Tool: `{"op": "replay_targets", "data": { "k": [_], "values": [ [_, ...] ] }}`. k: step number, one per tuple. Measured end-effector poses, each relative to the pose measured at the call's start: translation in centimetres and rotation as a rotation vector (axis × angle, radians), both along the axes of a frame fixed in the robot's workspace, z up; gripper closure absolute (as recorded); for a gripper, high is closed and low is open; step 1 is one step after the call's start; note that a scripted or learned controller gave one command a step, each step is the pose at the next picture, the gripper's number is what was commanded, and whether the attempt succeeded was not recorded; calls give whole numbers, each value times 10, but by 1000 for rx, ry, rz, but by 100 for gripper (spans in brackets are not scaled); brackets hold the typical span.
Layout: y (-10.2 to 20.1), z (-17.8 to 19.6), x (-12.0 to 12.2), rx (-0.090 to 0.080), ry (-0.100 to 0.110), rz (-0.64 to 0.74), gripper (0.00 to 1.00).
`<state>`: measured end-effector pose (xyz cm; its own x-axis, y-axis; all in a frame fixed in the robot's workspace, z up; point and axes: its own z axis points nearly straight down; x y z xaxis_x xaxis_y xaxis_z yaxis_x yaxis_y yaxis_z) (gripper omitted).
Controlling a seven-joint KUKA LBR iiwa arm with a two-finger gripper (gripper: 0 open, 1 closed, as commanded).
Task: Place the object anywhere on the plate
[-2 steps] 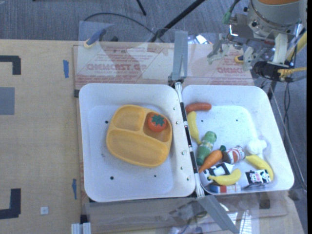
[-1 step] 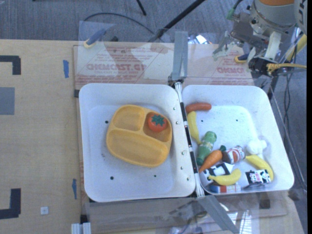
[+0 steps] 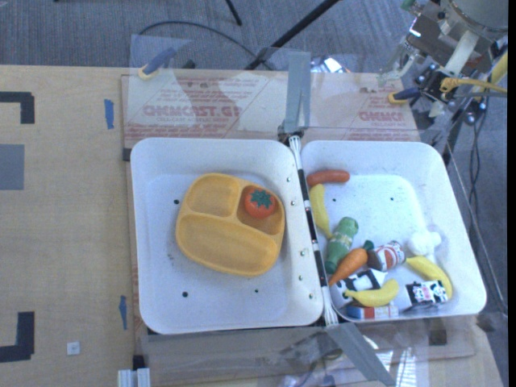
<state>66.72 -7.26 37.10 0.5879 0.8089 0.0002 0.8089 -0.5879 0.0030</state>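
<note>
Looking down on the table, we find the yellow plate (image 3: 230, 226) in the left bin (image 3: 153, 297), and a red tomato (image 3: 260, 202) already sits in its upper-right compartment — so we judge the placing done. The arm's end effector (image 3: 435, 71) hangs high past the far right corner of the right bin (image 3: 463, 240), well apart from everything; whether it is open or closed we cannot tell. That raised spot keeps it clear of both bins. The right bin holds the spare items in a loose heap: a sausage (image 3: 328, 176), a carrot (image 3: 348, 265), a banana (image 3: 372, 296) and others — likely stock for further picks.
</note>
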Motion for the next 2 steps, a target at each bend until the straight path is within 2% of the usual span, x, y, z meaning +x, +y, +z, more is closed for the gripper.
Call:
{"op": "replay_targets", "data": {
  "k": [1,2],
  "values": [
    [-27,62,0,-2,-1,464,0],
    [-66,65,0,-5,-2,838,0]
  ]
}}
